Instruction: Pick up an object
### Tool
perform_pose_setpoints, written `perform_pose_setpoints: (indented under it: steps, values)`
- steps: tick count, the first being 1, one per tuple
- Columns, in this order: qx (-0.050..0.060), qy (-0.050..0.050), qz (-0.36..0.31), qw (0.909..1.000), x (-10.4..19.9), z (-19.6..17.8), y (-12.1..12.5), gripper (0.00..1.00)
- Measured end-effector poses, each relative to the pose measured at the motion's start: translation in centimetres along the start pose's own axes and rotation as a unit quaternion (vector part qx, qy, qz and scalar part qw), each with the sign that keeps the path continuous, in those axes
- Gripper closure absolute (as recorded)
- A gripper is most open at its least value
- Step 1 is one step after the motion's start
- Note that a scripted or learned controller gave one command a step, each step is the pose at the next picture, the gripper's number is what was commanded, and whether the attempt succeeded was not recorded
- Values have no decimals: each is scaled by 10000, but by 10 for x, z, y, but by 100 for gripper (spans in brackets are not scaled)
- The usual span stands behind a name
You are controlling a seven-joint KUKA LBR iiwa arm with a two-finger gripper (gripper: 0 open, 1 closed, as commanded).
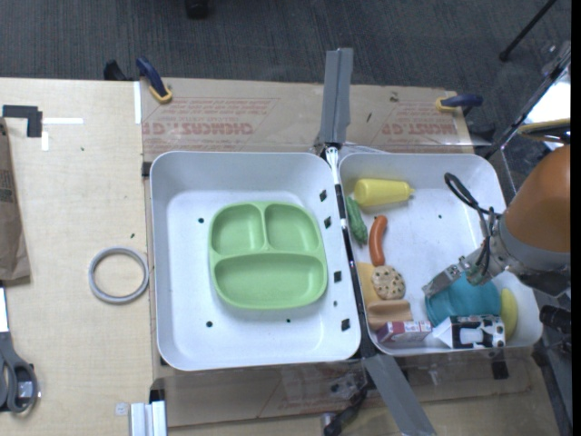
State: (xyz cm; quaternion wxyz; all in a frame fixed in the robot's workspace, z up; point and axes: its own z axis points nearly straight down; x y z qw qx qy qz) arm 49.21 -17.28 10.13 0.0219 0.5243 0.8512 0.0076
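The right bin holds a yellow corn-like piece, a green pod, an orange sausage, a speckled cookie, a tan slice and a pink box. A teal object, a black-and-white carton and a yellow fruit lie at its near right corner. My gripper reaches in from the right, low over the teal object's upper left edge. Nothing visibly sits between its tips. In the left bin lies a green divided plate.
A grey ring lies on the bench left of the bins, with scissors at the near left corner and a brown bag at the left edge. Blue clamps grip the cardboard behind the bins.
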Motion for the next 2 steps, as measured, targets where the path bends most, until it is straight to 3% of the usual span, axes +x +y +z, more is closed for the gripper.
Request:
perform_pose_setpoints:
  steps: [1,2]
  values:
    - [59,60,-856,9963,27,-20,8,0]
    - [172,146,-333,9992,72,-134,28,0]
